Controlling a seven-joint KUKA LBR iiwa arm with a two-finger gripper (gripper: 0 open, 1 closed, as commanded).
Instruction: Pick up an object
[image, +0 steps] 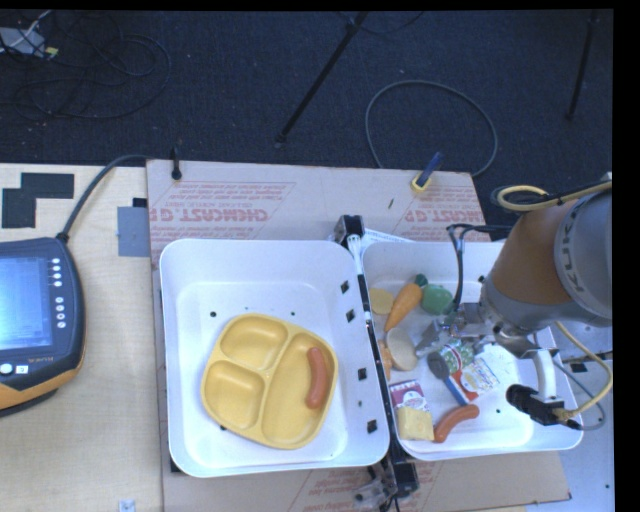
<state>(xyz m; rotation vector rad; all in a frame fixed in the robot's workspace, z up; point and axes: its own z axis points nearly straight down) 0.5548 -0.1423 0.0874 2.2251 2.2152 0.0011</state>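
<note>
My gripper (447, 333) is low in the right bin (500, 438), near its middle, reaching in from the right under the orange wrist band. Just left of it lie an orange carrot (404, 304), a green piece (436, 297) and a beige round piece (402, 350). Directly below it are a grey spoon-like item (438, 365) and a white printed packet (474, 371). Nearer the front lie a red-and-white packet (405, 392), a yellow wedge (415, 426) and a small sausage (455, 421). Nothing is visibly held.
The left bin (190, 300) holds a yellow compartment plate (240, 385) with a sausage (318, 377) in its right section. A pale yellow piece (381, 300) lies by the divider between the bins. A teach pendant (35, 310) rests at the far left.
</note>
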